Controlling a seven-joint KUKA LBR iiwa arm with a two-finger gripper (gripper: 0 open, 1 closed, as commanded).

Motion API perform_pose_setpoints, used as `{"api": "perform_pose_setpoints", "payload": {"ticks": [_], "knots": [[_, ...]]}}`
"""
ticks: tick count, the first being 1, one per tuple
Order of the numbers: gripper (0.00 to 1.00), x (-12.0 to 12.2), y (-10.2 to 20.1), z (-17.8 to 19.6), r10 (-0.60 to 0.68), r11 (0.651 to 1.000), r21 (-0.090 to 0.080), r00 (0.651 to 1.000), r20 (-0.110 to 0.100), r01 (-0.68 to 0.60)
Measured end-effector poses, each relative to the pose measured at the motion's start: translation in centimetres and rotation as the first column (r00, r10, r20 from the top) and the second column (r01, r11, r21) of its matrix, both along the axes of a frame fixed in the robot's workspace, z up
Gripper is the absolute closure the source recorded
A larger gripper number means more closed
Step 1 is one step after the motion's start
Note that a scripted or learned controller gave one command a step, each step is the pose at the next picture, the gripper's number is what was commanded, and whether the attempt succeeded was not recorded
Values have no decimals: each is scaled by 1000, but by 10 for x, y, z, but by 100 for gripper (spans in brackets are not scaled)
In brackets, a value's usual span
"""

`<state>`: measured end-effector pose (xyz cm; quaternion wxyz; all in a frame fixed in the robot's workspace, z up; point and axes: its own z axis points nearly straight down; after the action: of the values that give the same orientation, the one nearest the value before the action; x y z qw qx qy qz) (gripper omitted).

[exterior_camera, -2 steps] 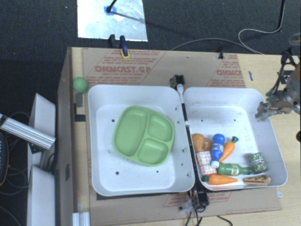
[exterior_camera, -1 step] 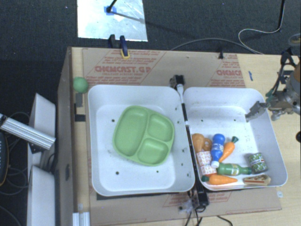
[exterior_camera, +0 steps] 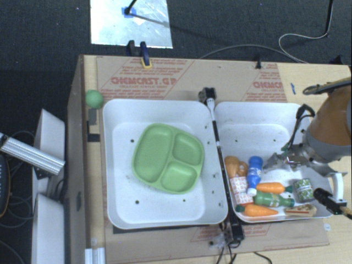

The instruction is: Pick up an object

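Observation:
The right bin [exterior_camera: 250, 120] holds a heap of toy food along its near side. In it lie a blue bottle [exterior_camera: 254, 172], a brown bread piece [exterior_camera: 234, 165], a red and white packet [exterior_camera: 238, 188], two orange carrots [exterior_camera: 269, 188] [exterior_camera: 256, 209], a green bottle [exterior_camera: 273, 200], a green packet [exterior_camera: 303, 189] and a flat slice [exterior_camera: 300, 209]. My gripper [exterior_camera: 283, 159] hangs low over the right bin, just right of the blue bottle and above the upper carrot. I see nothing held in it.
The left bin [exterior_camera: 118, 120] carries a green divided plate [exterior_camera: 168, 158]. A green ball [exterior_camera: 93, 98] sits on the bench at the left bin's far corner. The arm's orange band [exterior_camera: 333, 117] rises over the right bin's right edge. A cable [exterior_camera: 300, 120] hangs beside it.

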<state>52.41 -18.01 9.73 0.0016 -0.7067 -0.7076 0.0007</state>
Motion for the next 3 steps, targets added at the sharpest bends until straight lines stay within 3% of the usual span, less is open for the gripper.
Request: {"api": "perform_pose_setpoints", "payload": {"ticks": [1, 2, 3], "knots": [[0, -37, 62, -13, 2, 1000, -1, 1000, 4, -2], [0, 48, 60, -12, 3, 1000, -2, 1000, 7, -3], [0, -28, 1, -13, -1, 1000, -3, 1000, 4, 1]]}}
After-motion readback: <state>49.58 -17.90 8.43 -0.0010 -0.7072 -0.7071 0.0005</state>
